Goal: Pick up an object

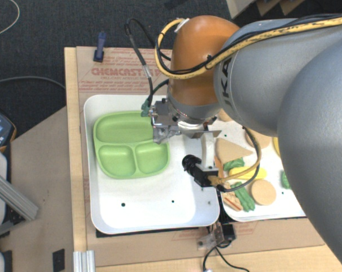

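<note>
In the left bin (131, 208), a green tray (123, 146) lies partly under the jaws.

The divided tray (128, 146) lies in the left bin (142, 208), toward its 10 o'clock corner. The right bin (281, 207) sits at 3 o'clock (side by side); inside, a wedge (232, 149) lies at 11 o'clock of a round disc (265, 192).

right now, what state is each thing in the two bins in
green three-compartment plastic plate: right side up, compartments empty, in left white bin
tan wedge-shaped toy: lying flat, in right white bin
round tan disc: lying flat, in right white bin
gripper: over the plate's right rim
</note>
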Controlling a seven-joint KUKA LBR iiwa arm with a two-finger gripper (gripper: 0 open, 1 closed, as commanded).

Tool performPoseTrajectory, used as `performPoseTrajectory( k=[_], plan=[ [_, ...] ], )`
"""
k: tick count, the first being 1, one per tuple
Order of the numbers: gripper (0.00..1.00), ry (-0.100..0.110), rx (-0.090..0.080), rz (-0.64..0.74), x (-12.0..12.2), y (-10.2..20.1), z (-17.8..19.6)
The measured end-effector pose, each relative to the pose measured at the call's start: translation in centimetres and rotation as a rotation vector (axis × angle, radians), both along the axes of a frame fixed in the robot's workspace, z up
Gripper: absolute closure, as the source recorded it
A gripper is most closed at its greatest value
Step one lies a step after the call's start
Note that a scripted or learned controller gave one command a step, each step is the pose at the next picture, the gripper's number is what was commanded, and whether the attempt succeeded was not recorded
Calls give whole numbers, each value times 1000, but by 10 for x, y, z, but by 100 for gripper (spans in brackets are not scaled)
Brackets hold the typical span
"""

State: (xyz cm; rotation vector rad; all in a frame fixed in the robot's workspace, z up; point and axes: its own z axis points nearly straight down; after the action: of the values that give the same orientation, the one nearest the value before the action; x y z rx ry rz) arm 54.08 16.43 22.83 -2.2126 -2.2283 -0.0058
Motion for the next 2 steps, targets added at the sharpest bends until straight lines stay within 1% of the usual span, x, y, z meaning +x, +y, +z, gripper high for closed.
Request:
performPoseTrajectory(
  k=[1,2],
  plan=[
    [100,1,0,2,-35,65,14],
    [100,-8,-2,-7,33,60,60]
  ],
)
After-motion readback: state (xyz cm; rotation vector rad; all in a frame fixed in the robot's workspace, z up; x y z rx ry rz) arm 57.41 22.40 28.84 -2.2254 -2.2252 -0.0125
